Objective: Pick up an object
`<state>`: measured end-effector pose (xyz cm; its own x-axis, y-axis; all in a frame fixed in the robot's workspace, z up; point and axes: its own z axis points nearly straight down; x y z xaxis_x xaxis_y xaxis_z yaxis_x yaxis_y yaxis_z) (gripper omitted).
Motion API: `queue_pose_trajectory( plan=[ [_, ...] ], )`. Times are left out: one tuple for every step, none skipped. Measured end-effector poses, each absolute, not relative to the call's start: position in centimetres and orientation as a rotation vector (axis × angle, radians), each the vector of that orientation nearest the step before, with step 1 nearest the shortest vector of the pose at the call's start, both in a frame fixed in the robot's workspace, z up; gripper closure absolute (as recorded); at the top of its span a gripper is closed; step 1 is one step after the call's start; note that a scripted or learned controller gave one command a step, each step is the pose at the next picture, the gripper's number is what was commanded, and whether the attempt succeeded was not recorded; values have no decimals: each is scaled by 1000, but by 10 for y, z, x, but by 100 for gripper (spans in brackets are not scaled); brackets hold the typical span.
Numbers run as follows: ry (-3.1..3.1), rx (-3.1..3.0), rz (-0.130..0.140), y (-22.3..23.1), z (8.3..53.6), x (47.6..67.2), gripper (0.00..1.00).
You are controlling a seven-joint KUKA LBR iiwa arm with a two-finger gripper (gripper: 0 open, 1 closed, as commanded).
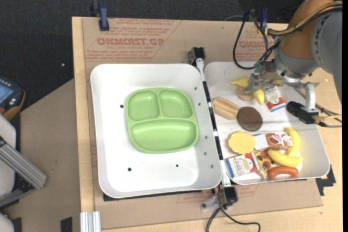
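The right bin (pixel 321 141) holds several toy foods. My gripper (pixel 260 87) is low over the bin's far end, reaching down among a yellow piece (pixel 239 83), a second yellow piece (pixel 260 97) and a small red and white carton (pixel 275 101). It touches or nearly touches the yellow pieces, and its body hides where they meet. Nearer the front lie a tan bread roll (pixel 224 108), a brown round patty (pixel 249 118), a yellow disc (pixel 241 142), a banana (pixel 288 156), a red sausage (pixel 281 172) and a small carton (pixel 242 165).
The left bin (pixel 109 89) holds a green divided plate (pixel 161 119). A black clamp (pixel 197 55) sits where the bins meet at the back. Cables (pixel 244 43) hang behind the right bin, and a black part (pixel 298 110) sticks out by the wrist.
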<state>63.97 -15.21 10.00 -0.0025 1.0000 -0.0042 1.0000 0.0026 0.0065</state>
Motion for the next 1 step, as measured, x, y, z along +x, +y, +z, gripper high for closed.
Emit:
queue_pose_trajectory(
  plan=[
    [2228,2212,11,-74,191,594,100]
  ],
)
